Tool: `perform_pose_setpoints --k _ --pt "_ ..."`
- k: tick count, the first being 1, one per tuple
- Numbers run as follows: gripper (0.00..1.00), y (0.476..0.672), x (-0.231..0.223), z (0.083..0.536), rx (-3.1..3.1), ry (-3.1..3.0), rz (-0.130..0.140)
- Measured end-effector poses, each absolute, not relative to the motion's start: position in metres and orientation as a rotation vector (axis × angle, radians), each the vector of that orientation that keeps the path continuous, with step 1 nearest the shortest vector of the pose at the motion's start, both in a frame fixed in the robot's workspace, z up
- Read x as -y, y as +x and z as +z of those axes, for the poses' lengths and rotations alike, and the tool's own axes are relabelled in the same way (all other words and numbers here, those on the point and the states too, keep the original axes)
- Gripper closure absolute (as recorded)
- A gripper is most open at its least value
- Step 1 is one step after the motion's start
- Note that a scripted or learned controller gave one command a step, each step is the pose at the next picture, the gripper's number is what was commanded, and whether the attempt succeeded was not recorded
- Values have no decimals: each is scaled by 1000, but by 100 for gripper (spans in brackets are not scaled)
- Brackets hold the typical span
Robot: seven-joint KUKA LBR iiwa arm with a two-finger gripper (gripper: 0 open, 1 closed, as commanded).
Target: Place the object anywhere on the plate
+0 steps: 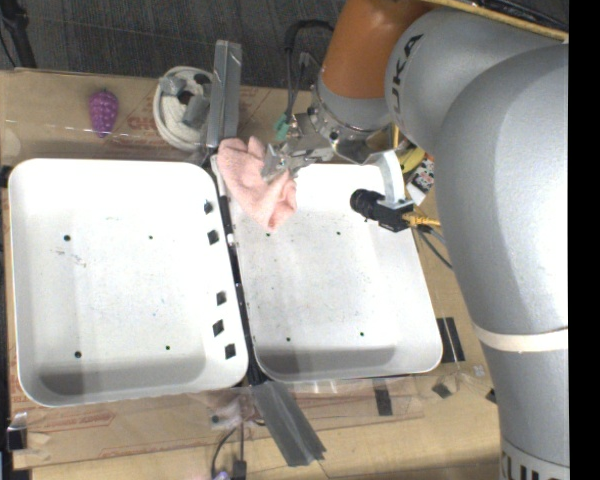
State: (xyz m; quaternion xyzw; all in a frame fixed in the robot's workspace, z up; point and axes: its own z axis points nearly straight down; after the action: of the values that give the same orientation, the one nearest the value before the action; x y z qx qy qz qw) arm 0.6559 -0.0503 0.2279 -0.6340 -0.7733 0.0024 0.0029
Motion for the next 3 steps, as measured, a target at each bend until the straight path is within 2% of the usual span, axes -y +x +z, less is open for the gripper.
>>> perform_pose_setpoints --k 2,3 --pt "100 583 -13 212 3008 -872 6" --pt "100 556 -53 204 3122 -249 3"
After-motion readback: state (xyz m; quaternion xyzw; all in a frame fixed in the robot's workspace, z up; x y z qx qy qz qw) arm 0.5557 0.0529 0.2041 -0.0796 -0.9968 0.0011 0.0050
